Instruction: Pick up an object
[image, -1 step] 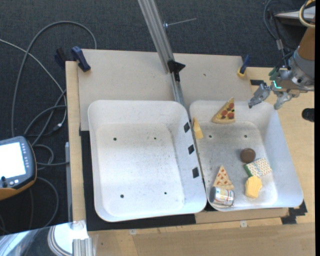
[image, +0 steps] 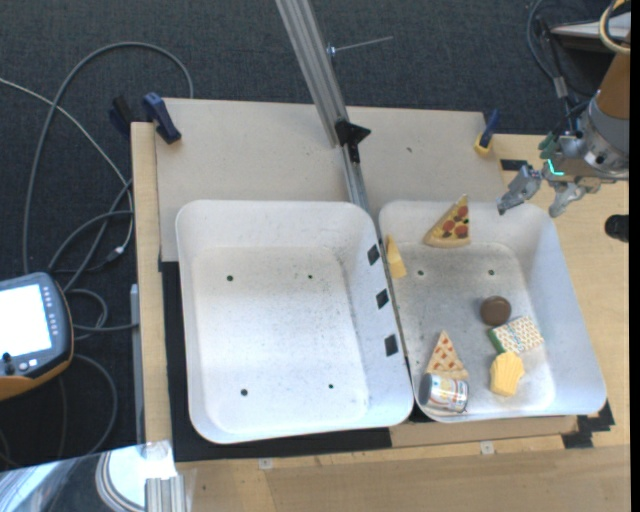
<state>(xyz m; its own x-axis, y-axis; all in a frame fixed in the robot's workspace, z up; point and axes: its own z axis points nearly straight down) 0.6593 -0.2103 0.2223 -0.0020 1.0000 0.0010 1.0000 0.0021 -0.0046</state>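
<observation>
Two shallow white bins sit side by side on the bench: the left bin (image: 270, 320) and the right bin (image: 560, 330), which carries all the loose stock.

Arm: the KUKA arm (image: 612, 110) enters from the right edge, its gripper (image: 542, 192) poised above the right bin's far right corner. The fingers are spread apart with nothing between them, probably readied for a descent.

Aluminium post (image: 318, 80): runs slantwise from the top of the frame to the seam between the bins.

Pickable items, right bin, largest first:
- Pizza slice (image: 450, 224), far end, closest to the gripper and lying alone, so likely the easiest target.
- Metal can (image: 446, 392), on its side at the near edge, touching a second pizza slice (image: 446, 354) just beyond it.
- Patterned packet (image: 518, 336), near the right wall, with a yellow corn-like toy (image: 507, 375) touching it on the near side.
- Brown round piece (image: 495, 310), just beyond the packet.
- Yellow block (image: 396, 258), leaning on the left wall.

The near cluster is crowded; a grasp there risks nudging neighbours.

Fixtures: blue clamps (image: 160, 115) hold the backing board at its far corners.
</observation>
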